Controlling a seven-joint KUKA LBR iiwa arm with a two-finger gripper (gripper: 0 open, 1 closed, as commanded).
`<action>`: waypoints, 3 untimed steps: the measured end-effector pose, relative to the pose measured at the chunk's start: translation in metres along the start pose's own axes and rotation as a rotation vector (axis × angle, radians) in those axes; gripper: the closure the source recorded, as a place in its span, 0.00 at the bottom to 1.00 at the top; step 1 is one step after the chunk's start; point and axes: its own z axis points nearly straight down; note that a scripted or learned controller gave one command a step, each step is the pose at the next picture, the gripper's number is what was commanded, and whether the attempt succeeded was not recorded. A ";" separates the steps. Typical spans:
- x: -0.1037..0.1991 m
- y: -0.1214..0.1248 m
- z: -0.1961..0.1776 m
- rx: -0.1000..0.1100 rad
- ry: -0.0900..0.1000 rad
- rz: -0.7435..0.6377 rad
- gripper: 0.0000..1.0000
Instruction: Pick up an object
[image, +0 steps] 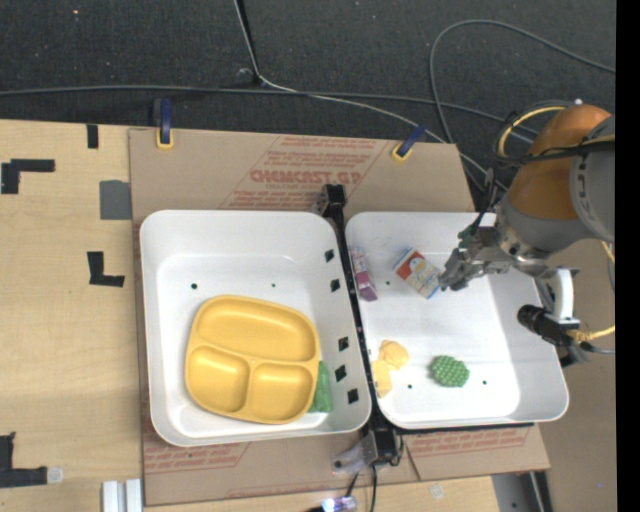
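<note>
Just left of my gripper (458, 272) lies the small carton (416, 271), nearly touching the fingertips, in the right bin (520, 330). I cannot tell how wide the fingers stand, and nothing shows between them. I judge the carton light, stiff and a little slippery; best taken across its short sides.

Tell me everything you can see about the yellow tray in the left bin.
The yellow tray is a glossy, plastic-looking meal tray with rounded corners and three compartments: one long, two smaller. It lies flat, open side up, turned slightly askew, on the floor of the left bin, toward its near side. A green item rests against its right edge.
</note>
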 end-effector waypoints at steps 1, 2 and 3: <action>0.000 0.002 -0.053 -0.001 0.000 -0.001 1.00; 0.053 -0.010 -0.066 0.005 0.003 -0.005 1.00; 0.108 -0.024 -0.055 0.008 0.003 -0.005 1.00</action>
